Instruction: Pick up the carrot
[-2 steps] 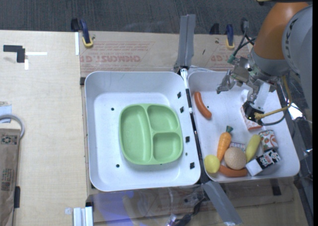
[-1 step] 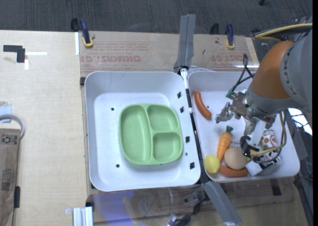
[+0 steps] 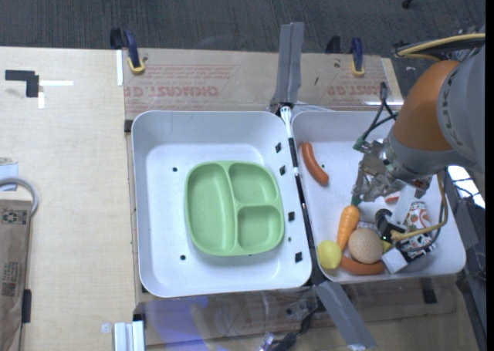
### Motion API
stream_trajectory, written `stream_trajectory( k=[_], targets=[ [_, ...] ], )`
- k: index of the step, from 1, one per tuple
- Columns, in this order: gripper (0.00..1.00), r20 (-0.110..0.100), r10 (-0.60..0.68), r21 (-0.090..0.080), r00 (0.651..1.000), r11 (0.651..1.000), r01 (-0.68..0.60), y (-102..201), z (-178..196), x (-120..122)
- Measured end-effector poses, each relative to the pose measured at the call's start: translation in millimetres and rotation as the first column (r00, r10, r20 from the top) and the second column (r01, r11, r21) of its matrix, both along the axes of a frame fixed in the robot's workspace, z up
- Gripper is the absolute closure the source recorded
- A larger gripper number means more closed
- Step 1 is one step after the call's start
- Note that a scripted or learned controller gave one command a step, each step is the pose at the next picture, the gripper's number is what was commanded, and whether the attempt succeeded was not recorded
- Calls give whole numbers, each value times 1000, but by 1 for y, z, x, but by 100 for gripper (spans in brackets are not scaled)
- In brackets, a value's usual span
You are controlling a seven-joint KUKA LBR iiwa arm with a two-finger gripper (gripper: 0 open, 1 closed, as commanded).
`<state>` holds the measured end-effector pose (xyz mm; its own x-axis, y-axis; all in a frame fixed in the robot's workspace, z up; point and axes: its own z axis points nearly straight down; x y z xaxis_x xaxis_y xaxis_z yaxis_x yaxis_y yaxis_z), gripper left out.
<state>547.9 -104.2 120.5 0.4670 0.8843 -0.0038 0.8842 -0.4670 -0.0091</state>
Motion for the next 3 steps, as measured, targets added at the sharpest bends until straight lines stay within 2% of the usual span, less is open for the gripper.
stream_trajectory(
  k=[1,2,3],
  targets=[
    [100,5,16,-2,1000,1000,-16,38,94,-23],
    [100,6,262,-1,965,965,-262,20,142,-69],
    [100,1,-39,-1,999,999,39,71,68,-71]
  ],
)
